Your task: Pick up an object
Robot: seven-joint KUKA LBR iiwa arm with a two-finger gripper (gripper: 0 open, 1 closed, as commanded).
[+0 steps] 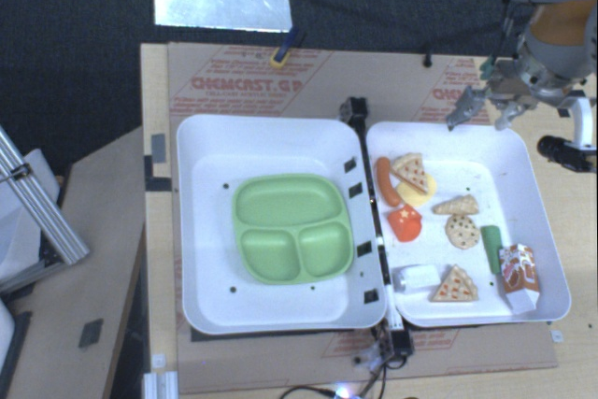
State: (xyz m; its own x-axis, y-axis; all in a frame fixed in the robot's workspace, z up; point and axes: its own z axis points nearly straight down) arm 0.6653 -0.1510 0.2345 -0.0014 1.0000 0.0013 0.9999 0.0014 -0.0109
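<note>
The grey two-finger hand [483, 112] hangs with fingers apart and nothing between them, above the right shallow white bin [537, 178] at its one o'clock corner. Toy foods lie inside; the orange sausage [385, 181] sits at ten o'clock, touching a pizza slice [411, 172].

A divided tray [291, 241] lies in the left bin [201, 163]; toy foods [448, 234] fill the right bin [537, 192].

Worktop [159, 70] covered by cardboard sheet [392, 75] printed in red. Two white bins set side by side on sheet: left bin [201, 201], right bin [542, 229], walls touching at black clips [357, 192]. Yellow clip [280, 58] seen at sheet's far edge. Lower wooden panel [103, 201] seen left of worktop.
</note>
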